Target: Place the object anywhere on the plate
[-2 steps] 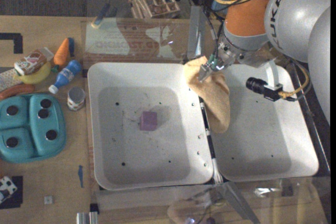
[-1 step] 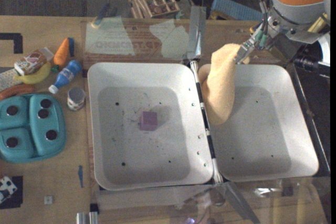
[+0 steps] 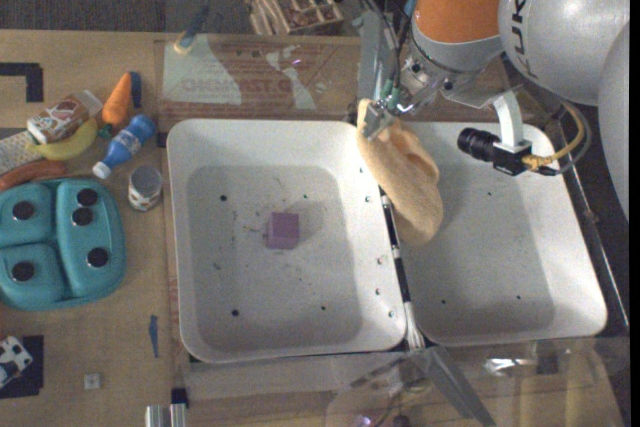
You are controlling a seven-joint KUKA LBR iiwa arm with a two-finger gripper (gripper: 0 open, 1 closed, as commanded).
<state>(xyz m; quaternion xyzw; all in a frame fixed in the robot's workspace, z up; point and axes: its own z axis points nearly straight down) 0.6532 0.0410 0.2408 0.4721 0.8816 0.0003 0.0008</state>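
My gripper (image 3: pixel 376 118) hangs over the seam between the two bins, near their far edge. It is shut on the top edge of a tan, flat, oval piece (image 3: pixel 408 183). The piece dangles from the fingers and slants down to the right over the right bin's (image 3: pixel 520 305) left side. A small purple cube (image 3: pixel 282 229) lies in the middle of the left bin (image 3: pixel 200 315), well left of the gripper. A teal plate with compartments (image 3: pixel 55 240) sits on the bench to the left of both bins.
Beside the teal plate are a small can (image 3: pixel 145 187), a blue bottle (image 3: pixel 125 145), a carrot toy (image 3: pixel 120 97), a banana (image 3: pixel 65 145) and other toy food. A wooden box (image 3: pixel 300 0) stands behind the bins. A black camera unit (image 3: pixel 492 149) juts from the wrist.
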